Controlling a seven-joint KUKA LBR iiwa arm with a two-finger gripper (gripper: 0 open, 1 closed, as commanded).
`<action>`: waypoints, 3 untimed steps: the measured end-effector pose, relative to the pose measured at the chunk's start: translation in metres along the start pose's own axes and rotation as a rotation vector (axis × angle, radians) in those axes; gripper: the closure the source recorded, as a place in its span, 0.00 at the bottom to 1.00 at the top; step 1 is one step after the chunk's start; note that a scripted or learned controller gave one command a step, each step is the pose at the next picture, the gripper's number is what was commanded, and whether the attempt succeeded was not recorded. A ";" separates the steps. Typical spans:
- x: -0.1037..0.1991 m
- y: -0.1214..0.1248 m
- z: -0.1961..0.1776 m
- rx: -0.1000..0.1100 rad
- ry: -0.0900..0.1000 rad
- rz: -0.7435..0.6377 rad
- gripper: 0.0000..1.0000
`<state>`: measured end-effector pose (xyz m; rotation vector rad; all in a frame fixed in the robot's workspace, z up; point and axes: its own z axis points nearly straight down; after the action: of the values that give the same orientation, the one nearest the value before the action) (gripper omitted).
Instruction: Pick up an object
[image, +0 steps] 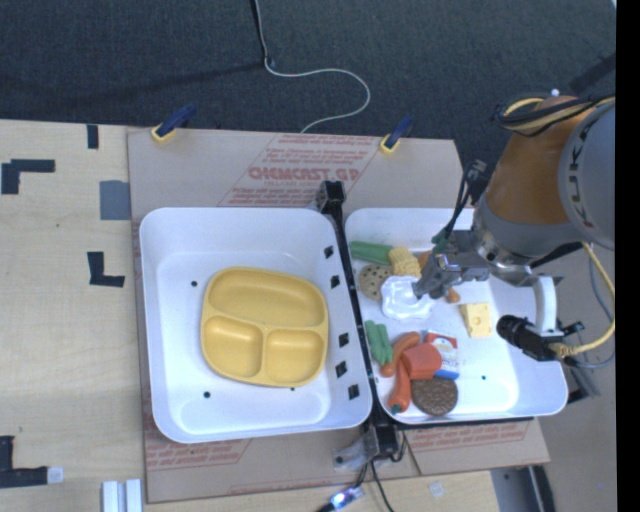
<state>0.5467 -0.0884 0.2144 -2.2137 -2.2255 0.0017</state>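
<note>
At the near edge of the desk (60, 300) we note the right bin (520, 395), whose near part holds a brown round cookie (435, 396), with an orange carrot (402, 380) just beside it and a red item (424, 357) touching the carrot. A green vegetable (379, 341) lies by the bin's left wall. Toward the bin's middle we record a yellow cheese wedge (479, 320) and a white crumpled object (402, 297). Farther back sit a speckled cookie (373, 279), a corn cob (404, 262) and a green stick-shaped piece (368, 250) near the far left corner.

The left bin (170, 300) carries a yellow divided plate (265, 325) near its middle.

The jaws (432, 283) stand low over the right bin, just beside the white crumpled object; we cannot tell whether they are released or clenched, and we see nothing between them. The arm (540, 190) rises over the bin's far right corner.

Beyond the bins, a cardboard sheet (300, 165) is clipped at the desk's far edge.
</note>
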 end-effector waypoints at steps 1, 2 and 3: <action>0.056 -0.008 -0.014 -0.001 0.001 -0.002 1.00; 0.092 0.001 -0.001 0.001 -0.001 0.001 1.00; 0.089 0.004 -0.014 -0.001 -0.001 0.004 1.00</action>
<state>0.5501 0.0008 0.2288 -2.2185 -2.2223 0.0019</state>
